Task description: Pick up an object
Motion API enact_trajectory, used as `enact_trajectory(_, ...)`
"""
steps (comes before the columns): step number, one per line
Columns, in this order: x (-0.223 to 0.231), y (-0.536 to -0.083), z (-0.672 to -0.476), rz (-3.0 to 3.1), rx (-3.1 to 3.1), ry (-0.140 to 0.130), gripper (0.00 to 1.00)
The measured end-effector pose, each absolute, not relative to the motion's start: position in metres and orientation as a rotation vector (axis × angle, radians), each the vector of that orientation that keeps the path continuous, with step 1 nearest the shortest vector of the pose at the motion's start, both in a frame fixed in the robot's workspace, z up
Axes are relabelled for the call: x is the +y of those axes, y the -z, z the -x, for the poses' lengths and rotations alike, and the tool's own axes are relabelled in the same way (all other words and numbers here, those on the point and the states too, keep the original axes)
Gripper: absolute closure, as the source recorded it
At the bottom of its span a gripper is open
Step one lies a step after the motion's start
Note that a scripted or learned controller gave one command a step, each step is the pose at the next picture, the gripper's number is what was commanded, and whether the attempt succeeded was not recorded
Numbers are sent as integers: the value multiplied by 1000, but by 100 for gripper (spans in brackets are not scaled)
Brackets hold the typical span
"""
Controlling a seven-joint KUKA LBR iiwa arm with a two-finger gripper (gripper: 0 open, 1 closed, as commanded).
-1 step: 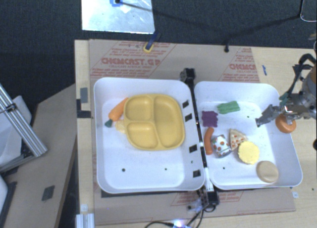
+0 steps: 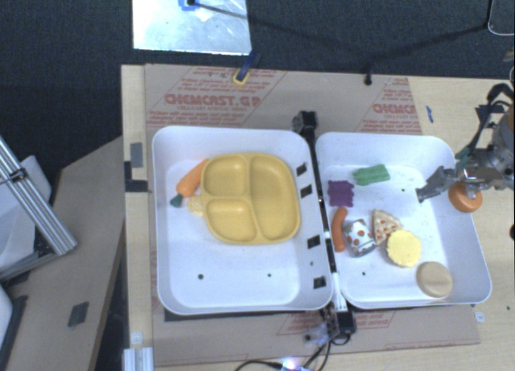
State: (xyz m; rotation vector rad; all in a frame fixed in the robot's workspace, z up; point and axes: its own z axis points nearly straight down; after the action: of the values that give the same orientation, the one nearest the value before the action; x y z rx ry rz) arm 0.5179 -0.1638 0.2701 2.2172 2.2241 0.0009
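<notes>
I see my gripper (image 2: 428,188) at the right side of the right bin (image 2: 459,200), reaching in from the right edge of the view. Whether it is released or clenched I cannot tell from this angle, and I see nothing caught in it. Its dark tip hangs over bare white floor near the bin's right wall, apart from every item. Just behind it sits the orange band (image 2: 465,198) of the arm, over the bin's right rim.

Working outward from there, the things I could pick lie in the right bin. Nearest, to the left and a little higher, is a green piece (image 2: 371,174). Left of that and lower is a purple piece (image 2: 341,193). Below the gripper, a pizza slice (image 2: 385,224) lies just beside a yellow round piece (image 2: 404,248), and a tan round piece (image 2: 434,278) sits near the bin's lower right corner. A small red and white cup (image 2: 360,237) lies beside the pizza slice, with a red sausage-like piece (image 2: 339,227) just left of it, close to the divide between the bins.

In the left bin (image 2: 241,289) I see a yellow divided plate (image 2: 249,198), and a carrot (image 2: 190,179) lies touching its left edge.
</notes>
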Motion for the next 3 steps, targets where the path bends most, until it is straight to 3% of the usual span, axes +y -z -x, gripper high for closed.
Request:
enact_trajectory(2,-156,-176,-534,-2222,2224,1,0)
enact_trajectory(3,-155,-120,-523,-2223,2225,3,0)
